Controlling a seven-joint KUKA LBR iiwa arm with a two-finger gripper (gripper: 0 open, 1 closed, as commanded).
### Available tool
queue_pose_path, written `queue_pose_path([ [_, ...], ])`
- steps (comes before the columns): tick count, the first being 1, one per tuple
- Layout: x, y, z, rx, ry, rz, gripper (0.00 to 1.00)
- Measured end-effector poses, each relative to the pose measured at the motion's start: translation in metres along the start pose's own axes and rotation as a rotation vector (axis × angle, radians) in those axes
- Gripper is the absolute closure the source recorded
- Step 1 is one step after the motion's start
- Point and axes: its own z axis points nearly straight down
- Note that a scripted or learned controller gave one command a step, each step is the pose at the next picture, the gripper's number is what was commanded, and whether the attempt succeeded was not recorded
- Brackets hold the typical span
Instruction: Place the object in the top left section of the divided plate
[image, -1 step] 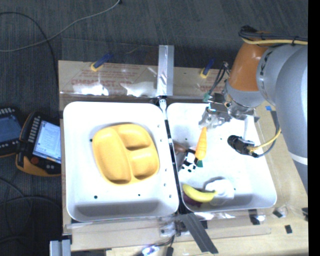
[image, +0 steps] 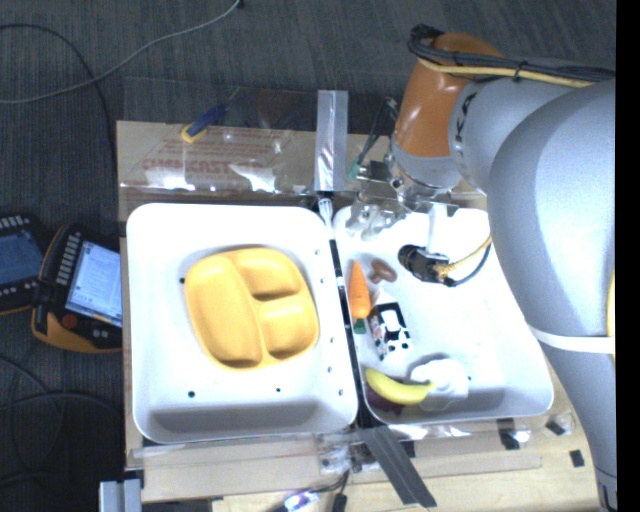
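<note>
A yellow divided plate (image: 250, 305) lies in the middle of the left bin (image: 160, 400), with one large section on its left side and two smaller ones on its right. The right bin (image: 500, 370) holds an orange carrot (image: 358, 290) along its left wall, a small brown piece (image: 381, 269), a black and white block (image: 390, 330), a banana (image: 395, 387) and a white lump (image: 445, 375). My gripper (image: 372, 212) hangs low over the far left corner of the right bin, just behind the carrot and the brown piece. I see nothing held in it.
The wall between the two bins (image: 340, 300) runs just left of the carrot. A clear plastic sheet (image: 230, 155) lies behind the left bin. A hand-held control unit (image: 85, 290) sits on the floor at the left. The arm's grey body (image: 560, 200) covers the right side.
</note>
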Motion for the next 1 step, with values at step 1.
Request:
queue_pose_path([
  [1, -0.0421, -0.0653, -0.0006, -0.001, 0.001, -0.201, 1.0],
])
